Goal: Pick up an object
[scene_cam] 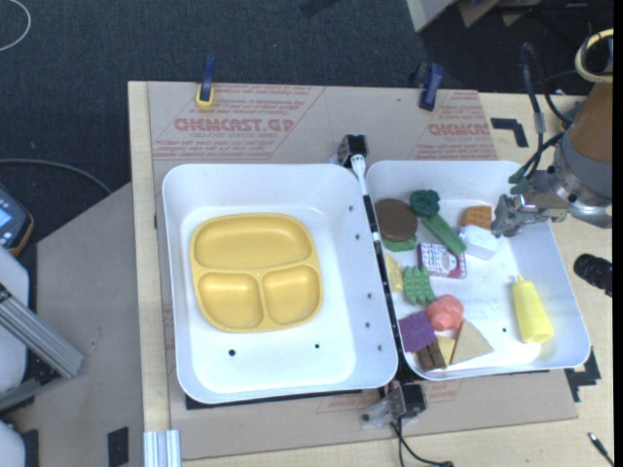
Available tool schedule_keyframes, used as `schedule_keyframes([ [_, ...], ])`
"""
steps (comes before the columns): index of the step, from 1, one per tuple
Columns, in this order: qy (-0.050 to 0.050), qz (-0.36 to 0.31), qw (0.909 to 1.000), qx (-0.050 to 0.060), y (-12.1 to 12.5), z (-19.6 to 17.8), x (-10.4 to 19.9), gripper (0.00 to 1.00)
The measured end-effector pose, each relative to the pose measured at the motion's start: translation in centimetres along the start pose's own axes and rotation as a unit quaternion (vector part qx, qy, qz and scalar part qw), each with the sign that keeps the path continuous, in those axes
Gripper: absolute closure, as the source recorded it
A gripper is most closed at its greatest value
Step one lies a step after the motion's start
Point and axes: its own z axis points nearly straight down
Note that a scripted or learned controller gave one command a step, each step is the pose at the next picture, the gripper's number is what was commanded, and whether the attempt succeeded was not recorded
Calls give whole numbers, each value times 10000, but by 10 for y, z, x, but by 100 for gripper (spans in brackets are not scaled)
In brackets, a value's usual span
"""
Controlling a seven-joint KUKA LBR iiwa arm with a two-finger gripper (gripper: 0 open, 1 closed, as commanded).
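My gripper (pixel 508 216) hangs low over the upper right part of the right bin (pixel 565 261), reaching in from the right. Just to its left lie a small orange piece (pixel 476 216) and a white block (pixel 480 243). Nothing can be seen held in it. Further left in the bin are a brown round disc (pixel 396 220), a dark green broccoli-like toy (pixel 424 202) and a purple and white packet (pixel 440 259). A yellow bottle (pixel 531 309) lies near the right wall.
At the right bin's front lie a green bumpy block (pixel 417 285), a red-pink ball (pixel 446 311), a purple piece (pixel 417 332) and a tan wedge (pixel 470 341). The left bin (pixel 185 202) holds a yellow divided plate (pixel 257 269). Cables hang at the upper right.
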Motion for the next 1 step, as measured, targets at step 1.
schedule_keyframes([
  [1,8,0,10000,31,1,3,0,100],
])
